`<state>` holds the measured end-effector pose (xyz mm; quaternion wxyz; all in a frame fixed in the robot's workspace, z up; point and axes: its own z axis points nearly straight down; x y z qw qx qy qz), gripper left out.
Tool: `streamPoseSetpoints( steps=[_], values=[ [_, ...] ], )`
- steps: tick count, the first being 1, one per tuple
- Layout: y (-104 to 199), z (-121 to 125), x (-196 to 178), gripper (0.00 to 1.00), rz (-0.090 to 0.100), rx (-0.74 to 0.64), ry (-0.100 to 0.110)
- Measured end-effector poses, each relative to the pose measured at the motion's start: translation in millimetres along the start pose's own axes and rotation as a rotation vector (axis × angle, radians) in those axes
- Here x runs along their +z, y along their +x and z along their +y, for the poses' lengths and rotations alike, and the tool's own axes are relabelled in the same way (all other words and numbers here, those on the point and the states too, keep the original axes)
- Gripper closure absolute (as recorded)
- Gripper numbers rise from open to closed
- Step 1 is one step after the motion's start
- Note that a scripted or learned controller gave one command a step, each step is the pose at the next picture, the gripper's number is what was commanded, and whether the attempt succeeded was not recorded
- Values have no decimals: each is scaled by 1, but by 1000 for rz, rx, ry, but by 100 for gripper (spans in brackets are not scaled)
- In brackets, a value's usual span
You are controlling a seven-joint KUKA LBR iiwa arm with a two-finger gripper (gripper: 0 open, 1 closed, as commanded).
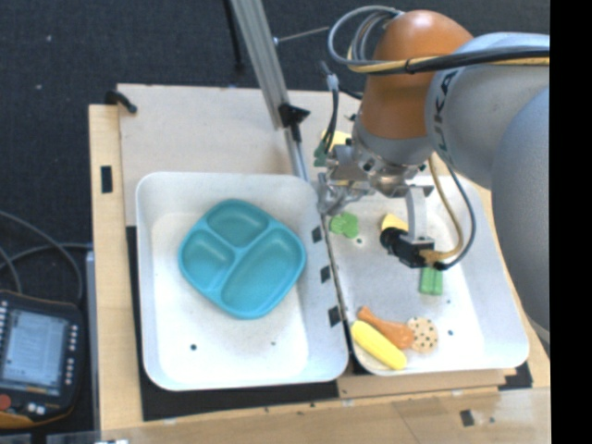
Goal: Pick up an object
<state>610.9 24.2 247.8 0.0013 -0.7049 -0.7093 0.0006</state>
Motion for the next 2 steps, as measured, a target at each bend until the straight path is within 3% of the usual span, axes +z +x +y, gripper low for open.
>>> streamPoseSetpoints(
  steps=[1, 2],
  values=[
    [55, -19, 0, 100, 1, -2, 1],
    [52, -19, 0, 0, 1, 3, 1]
  ],
)
